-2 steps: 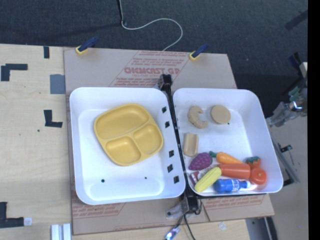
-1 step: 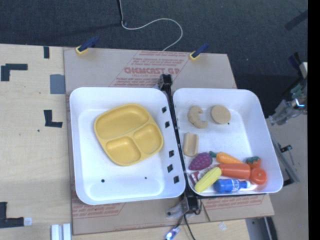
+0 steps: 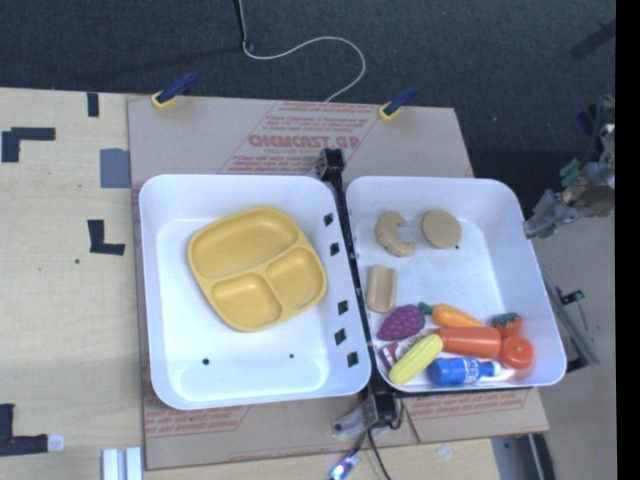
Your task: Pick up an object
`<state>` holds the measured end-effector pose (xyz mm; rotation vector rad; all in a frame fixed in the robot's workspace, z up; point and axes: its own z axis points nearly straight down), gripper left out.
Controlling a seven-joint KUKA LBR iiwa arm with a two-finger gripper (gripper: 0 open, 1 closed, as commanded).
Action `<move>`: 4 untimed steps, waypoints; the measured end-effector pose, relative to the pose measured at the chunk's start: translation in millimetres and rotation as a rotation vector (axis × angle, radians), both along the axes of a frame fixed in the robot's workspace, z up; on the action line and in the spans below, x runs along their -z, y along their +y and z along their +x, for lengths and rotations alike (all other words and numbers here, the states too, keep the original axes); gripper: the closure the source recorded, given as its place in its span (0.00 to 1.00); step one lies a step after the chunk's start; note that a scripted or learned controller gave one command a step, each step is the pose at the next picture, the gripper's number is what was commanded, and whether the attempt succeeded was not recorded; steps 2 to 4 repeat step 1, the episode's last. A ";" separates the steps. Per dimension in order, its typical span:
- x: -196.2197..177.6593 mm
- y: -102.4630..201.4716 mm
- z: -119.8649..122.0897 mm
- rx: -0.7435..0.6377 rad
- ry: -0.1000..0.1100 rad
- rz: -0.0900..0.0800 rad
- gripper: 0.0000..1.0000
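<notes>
Toy foods, corn (image 3: 415,358) and blue bottle (image 3: 462,371) among them, crowd well left of the jaws (image 3: 548,216), whose state cannot be told; clutter risks a glancing grasp.

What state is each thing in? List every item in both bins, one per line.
Yellow three-compartment plastic tray: flat in left white bin, nothing in it.
Tan croissant-shaped toy: lying loose, right white bin.
Round beige cookie toy: lying flat, apart from others.
Purple grape bunch toy: lying in the food pile.
Yellow corn cob toy: lying tilted, against the blue bottle.
</notes>
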<state>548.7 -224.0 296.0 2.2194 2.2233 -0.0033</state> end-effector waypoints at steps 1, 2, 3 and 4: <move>31.4 0.6 58.4 -0.001 -0.003 -0.001 1.00; 31.4 0.6 58.4 -0.001 -0.003 -0.001 1.00; 31.4 0.6 58.4 -0.001 -0.003 -0.001 1.00; 31.4 0.6 58.4 -0.001 -0.003 -0.001 1.00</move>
